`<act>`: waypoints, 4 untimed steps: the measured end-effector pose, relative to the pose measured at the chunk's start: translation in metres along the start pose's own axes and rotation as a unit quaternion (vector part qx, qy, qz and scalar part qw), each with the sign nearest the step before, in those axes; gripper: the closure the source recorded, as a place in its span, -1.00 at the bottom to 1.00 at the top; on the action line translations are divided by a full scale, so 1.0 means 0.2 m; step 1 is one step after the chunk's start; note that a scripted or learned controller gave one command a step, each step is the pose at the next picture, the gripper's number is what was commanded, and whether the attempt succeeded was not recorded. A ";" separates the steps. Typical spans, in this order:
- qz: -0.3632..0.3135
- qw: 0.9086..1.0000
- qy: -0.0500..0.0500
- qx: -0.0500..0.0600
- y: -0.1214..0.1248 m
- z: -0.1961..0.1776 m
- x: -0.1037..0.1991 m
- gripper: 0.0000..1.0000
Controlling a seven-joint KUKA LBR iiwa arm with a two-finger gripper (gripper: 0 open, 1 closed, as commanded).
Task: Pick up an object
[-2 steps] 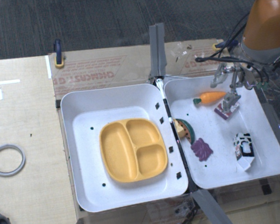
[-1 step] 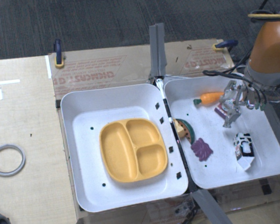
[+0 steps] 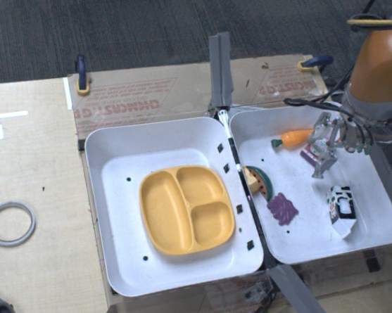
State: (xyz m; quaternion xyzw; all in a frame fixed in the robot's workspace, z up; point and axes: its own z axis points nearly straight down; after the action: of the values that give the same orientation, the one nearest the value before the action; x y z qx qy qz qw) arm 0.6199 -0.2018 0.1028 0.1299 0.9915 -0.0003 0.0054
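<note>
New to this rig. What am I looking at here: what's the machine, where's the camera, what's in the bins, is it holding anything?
One fixed camera looks down at a slant on a bench with two shallow white bins. The left bin holds a yellow divided plate. The right bin holds a toy carrot, a purple grape bunch, a small white-and-black packet and a round piece by the divider. The grey and orange robot arm enters from the right; its gripper hovers beside the carrot. Nothing is visibly between its fingers.
</note>
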 end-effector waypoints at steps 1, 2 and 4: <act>0.139 0.990 0.007 0.001 0.38 0.05 0.05 -1.00; 0.137 0.991 0.003 0.002 0.38 0.00 0.04 1.00; 0.365 0.931 0.003 0.003 0.51 -0.67 -0.01 1.00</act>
State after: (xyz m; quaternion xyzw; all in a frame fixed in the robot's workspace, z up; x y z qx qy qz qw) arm 0.6463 -0.1042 0.2378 0.4826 0.8758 -0.0006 0.0016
